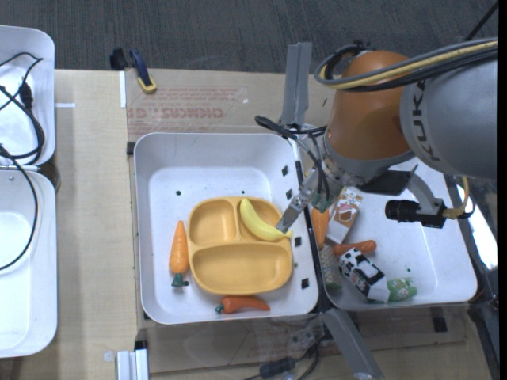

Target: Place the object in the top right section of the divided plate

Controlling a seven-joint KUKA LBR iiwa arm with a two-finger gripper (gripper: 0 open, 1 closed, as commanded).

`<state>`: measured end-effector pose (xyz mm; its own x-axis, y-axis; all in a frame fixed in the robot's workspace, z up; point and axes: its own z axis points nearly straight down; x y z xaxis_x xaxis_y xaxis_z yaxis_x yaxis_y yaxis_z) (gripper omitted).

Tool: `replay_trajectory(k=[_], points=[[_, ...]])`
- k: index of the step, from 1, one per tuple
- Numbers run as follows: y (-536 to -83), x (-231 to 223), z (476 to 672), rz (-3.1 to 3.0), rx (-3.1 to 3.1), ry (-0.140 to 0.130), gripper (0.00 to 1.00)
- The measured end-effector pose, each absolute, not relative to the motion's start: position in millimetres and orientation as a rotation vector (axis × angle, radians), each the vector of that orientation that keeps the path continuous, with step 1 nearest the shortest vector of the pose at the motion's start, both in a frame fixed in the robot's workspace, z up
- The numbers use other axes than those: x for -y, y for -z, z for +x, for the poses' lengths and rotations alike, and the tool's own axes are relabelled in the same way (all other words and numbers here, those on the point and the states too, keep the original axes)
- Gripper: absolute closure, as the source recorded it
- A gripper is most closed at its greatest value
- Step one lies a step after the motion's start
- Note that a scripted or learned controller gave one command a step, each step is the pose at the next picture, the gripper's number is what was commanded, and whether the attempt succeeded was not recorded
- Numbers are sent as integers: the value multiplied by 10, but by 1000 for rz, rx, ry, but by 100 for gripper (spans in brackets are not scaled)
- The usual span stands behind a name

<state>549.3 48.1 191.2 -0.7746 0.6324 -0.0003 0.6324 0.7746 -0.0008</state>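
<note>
A yellow divided plate (238, 266) lies in the left bin (158, 236). A yellow banana (258, 221) rests in the plate's top right section, its right end toward the rim. My gripper (293, 212) hangs at the plate's right edge, fingertips just beside the banana's right end. Nothing shows between the fingers, and the grey and orange arm above covers most of the hand.
An orange carrot (179, 248) lies left of the plate and another carrot (244, 304) below it. The right bin (444, 275) holds a carrot (319, 225), a small carton (342, 212), a black-and-white cow toy (363, 274) and a green item (402, 290).
</note>
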Motion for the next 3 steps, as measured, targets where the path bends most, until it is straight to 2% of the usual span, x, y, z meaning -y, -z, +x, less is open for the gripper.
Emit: replay_trajectory(k=[1,2,3], points=[[-2000,-461,5503,1063,-2955,1,100],[-2000,-464,5503,1062,-2956,1,0],[-2098,-853,5548,1069,-2954,1,0]])
